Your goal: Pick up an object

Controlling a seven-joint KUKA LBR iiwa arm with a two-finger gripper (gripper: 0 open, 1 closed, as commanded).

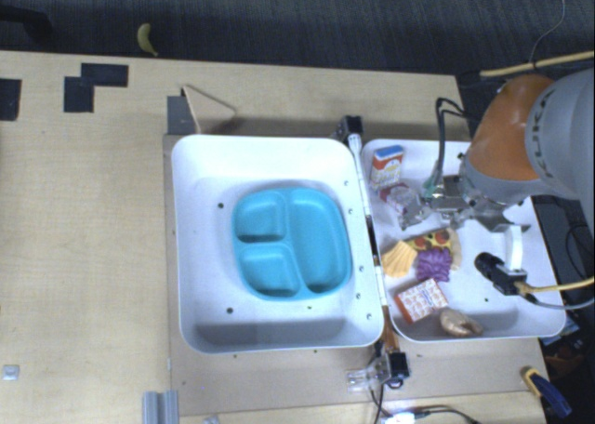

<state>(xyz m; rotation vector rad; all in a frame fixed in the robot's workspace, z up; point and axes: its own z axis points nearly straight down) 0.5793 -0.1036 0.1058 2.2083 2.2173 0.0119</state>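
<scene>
A: What occupies the left side of the bench?

B: The left bin [200, 227], a shallow white one, holds a blue tray [290, 241] with three compartments, lying flat near the bin's middle.

A: And moving rightward?

B: The right bin [539, 320] touches the left one along a shared rim. Its left half carries a cluster of small things. At the top stands a small carton [387, 164], white with red and blue print. Just below it lies a clear crumpled wrapper [400, 197]. Farther down sit a yellow wedge [398, 258], a purple grape bunch [433, 264] just beside it, a red-and-white box [421, 299] beneath both, and a tan shell-like piece [456, 323] near the bin's lower rim.

A: Where is the gripper?

B: The gripper [429, 211] hangs low over the right bin, between the wrapper and the grape bunch, near a small red-and-yellow toy [437, 242]. Whether its fingers are spread or closed cannot be told. Nothing is visibly held.

A: And the arm?

B: The arm [535, 139], grey with an orange band, enters from the right.
</scene>
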